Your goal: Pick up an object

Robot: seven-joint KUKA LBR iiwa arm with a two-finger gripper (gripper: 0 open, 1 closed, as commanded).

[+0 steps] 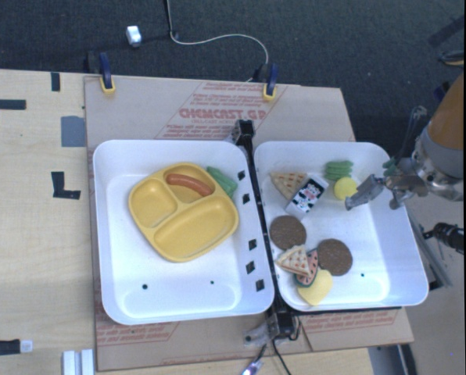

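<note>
The right bin (pixel 389 283) holds several toy foods: a yellow ball (pixel 345 187), a green piece (pixel 338 168), a small black-and-white box (pixel 306 196), a pizza-like wedge (pixel 288 183), two brown discs (pixel 287 231) (pixel 334 256), a sandwich wedge (pixel 297 261) and a yellow lump (pixel 317 289). My gripper (pixel 376 197) hovers over the bin's right side, just right of the yellow ball. It is open with nothing between its fingers. The left fingertip (pixel 355 199) points toward the ball.
The left bin (pixel 116 287) carries a yellow divided plate (pixel 184 213) with a sausage (pixel 189 183) in one compartment and a green piece (pixel 224 181) beside it. A black divider strip (pixel 252 209) runs between the bins. The arm's body stands at the right edge.
</note>
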